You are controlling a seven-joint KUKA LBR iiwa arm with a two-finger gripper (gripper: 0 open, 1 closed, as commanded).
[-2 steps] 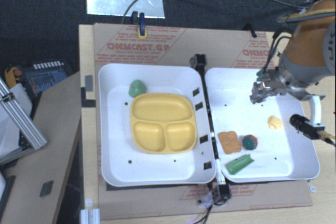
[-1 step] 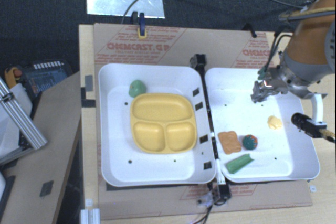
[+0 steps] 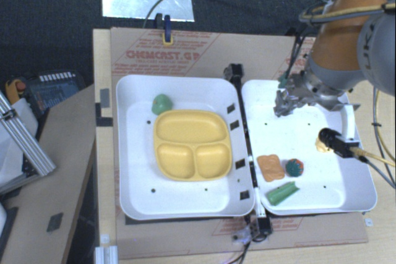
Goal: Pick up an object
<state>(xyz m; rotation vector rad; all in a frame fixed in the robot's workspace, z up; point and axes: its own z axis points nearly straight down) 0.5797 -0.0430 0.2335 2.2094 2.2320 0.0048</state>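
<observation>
In the right bin (image 3: 346, 195) lie an orange flat piece (image 3: 270, 167), a small teal and red ball (image 3: 294, 167), a green wedge-shaped piece (image 3: 282, 193) and a yellow bit (image 3: 321, 145) partly behind a black fitting. My gripper (image 3: 284, 104) hangs over the upper left part of the right bin, well above and away from those pieces. Nothing shows between its tips. The left bin (image 3: 133, 195) holds a yellow divided plate (image 3: 192, 144) with a green ball (image 3: 162, 103) just beyond its top left corner.
A black divider strip (image 3: 242, 133) runs between the two bins. The arm's grey and orange body (image 3: 346, 34) looms over the right bin's top right. Cardboard (image 3: 173, 52) lies under the bins, and a black cable arcs across the back.
</observation>
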